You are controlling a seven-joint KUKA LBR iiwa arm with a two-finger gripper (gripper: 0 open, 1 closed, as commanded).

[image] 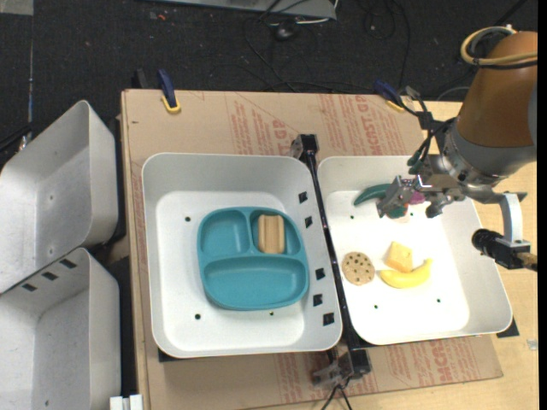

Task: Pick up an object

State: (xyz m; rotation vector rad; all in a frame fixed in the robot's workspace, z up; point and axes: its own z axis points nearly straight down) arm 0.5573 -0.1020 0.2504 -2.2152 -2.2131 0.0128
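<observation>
Camera view: two bins, my gripper over the right one

Camera view, read from left to right. At the far left, two spare white tubs (60, 254) stand off the bench, tilted against each other. On the cardboard-covered bench (231, 122) sits the left bin (162, 254), which holds a teal divided tray (248, 276); a tan, bread-like block (271, 233) lies in the tray's upper right compartment. A black divider strip (318, 229) runs between the two bins. In the right bin (479, 314), near its left wall, lies a round chocolate-chip cookie (358, 268). Just beside it to the right are a yellow wedge (397, 254) and a yellow banana (408, 275), the wedge touching the banana's upper edge. Farther up the bin, a dark green curved object (373, 195) lies with a small magenta piece (415, 197) just to its right. My gripper (414, 200) is directly over this pair, at the upper middle of the right bin, well apart from the cookie and banana. My fingers are low over the green object, but I cannot tell whether my jaws are apart or together, nor whether anything sits between them. My grey arm, with its orange band (506, 67), enters from the right.
</observation>
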